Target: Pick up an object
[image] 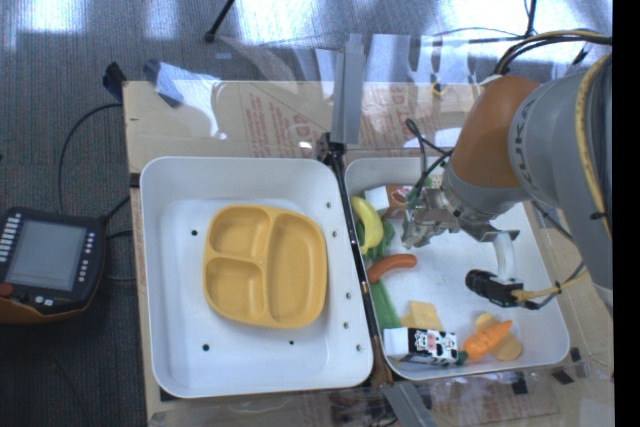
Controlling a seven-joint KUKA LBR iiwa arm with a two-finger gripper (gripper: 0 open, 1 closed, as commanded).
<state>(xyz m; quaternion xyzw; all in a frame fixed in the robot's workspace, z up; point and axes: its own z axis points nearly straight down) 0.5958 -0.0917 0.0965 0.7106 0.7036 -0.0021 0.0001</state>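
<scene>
The right bin holds several toy foods. A yellow banana lies by its left wall, and a red sausage sits just below the banana. Along the left wall lower down is a green vegetable. A yellow cheese wedge, a black-and-white milk carton and an orange carrot lie near the front. My gripper reaches down into the bin's upper left part, just right of the banana and above the sausage. Nothing shows in its grasp.
The left bin holds a yellow divided plate. A metal divider rises between the bins at the back. The grey arm with its orange band covers the right bin's upper right. A handheld pendant lies on the floor at left.
</scene>
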